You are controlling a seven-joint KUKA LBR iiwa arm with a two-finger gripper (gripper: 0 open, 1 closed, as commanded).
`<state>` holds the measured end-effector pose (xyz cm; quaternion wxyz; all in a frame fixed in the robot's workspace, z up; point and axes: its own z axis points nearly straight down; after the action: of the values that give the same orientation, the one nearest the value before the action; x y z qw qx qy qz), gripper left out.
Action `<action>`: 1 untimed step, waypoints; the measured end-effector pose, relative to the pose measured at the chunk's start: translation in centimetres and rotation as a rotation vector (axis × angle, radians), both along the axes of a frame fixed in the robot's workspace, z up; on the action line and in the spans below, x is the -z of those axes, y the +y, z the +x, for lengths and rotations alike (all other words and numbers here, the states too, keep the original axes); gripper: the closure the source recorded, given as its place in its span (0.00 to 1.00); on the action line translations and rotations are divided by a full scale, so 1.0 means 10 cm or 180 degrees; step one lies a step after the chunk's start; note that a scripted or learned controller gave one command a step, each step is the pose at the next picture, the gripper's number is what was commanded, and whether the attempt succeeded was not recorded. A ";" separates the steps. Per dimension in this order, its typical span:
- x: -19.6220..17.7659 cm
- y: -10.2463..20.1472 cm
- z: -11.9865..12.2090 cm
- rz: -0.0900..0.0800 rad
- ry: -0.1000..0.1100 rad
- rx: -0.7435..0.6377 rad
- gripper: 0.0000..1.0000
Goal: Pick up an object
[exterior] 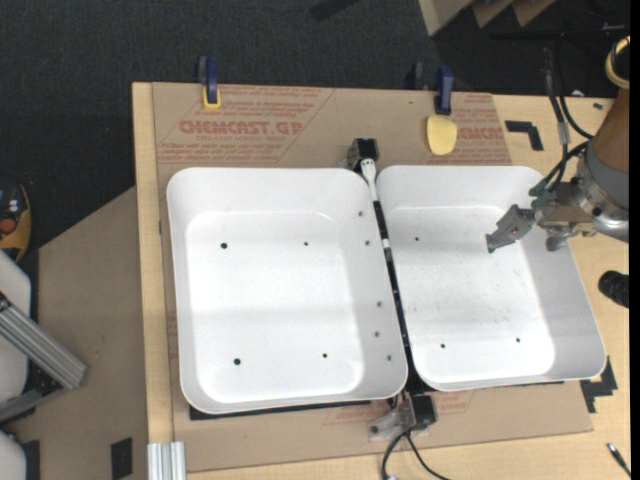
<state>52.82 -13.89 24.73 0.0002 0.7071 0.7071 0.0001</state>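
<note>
My gripper (507,230) hangs over the upper right part of the right bin (560,353), coming in from the right edge of the view. Nothing shows in its grasp. A small pale yellow object (441,134) lies on the brown board behind the right bin, outside the bins and well apart from the gripper. The white floor of the right bin shows a few dark dots and faint scuffs.
The left bin (190,298) sits beside the right one, with a black divider strip (385,258) between them. Blue clamps (209,74) (444,86) hold the board's far edge. Cables (560,118) hang by the arm at the upper right.
</note>
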 end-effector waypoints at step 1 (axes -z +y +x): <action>-1.86 0.17 -0.23 -0.0012 -0.0068 -0.0009 0.00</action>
<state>50.47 -12.23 43.37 0.0091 0.7060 0.7081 0.0063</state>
